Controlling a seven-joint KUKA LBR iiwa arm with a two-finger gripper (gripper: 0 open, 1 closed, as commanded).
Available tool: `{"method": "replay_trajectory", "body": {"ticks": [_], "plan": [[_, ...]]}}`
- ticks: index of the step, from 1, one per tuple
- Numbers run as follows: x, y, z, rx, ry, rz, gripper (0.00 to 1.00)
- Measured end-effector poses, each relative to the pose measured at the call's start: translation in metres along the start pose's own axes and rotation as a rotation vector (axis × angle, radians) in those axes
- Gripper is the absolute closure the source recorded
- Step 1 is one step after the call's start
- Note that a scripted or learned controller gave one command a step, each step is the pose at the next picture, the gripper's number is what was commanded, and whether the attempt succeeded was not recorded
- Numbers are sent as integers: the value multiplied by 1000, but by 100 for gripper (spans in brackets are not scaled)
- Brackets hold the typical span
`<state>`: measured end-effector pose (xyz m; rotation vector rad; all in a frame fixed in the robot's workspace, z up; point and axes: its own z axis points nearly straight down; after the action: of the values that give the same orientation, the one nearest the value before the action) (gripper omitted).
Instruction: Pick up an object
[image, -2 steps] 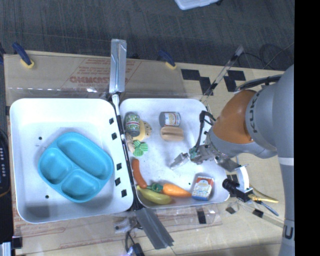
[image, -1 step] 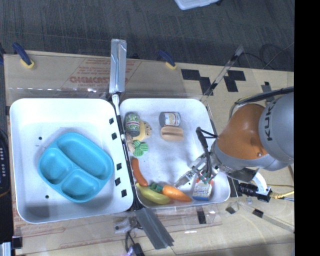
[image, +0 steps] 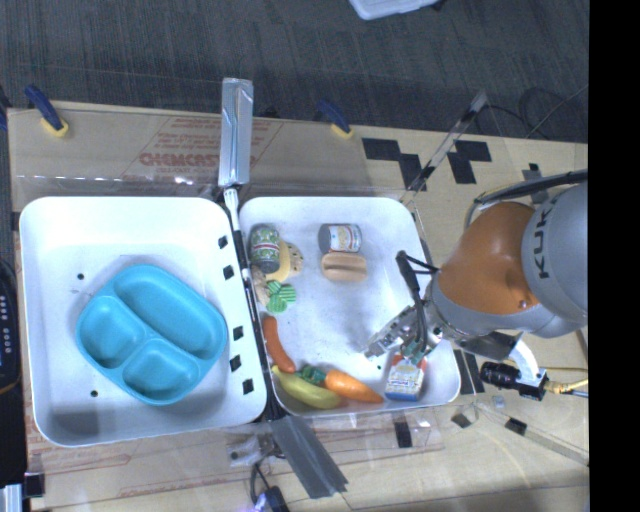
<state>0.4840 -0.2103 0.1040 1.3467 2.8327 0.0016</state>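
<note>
The small carton (image: 404, 380) sits in the right bin's (image: 300, 215) near right corner, tight to the wall, with a carrot (image: 350, 384) just beside it. My gripper (image: 400, 340) hovers right above it, fingers spread, gripping nothing. Worry is one finger hitting the wall or knocking the carton over.

The small carton (image: 404, 380) in the right bin (image: 300, 215) is partly hidden under the gripper (image: 400, 340), its print too small to read. The can (image: 340, 238) beyond the carton has an illegible label.
</note>
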Motion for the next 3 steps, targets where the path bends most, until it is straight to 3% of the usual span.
{"method": "replay_trajectory", "body": {"ticks": [1,2,3], "plan": [[-12,26,-11,3,5,-26,100],[-12,25,-10,3,5,-25,0],[19,15,7,-6,-14,-457,0]]}}
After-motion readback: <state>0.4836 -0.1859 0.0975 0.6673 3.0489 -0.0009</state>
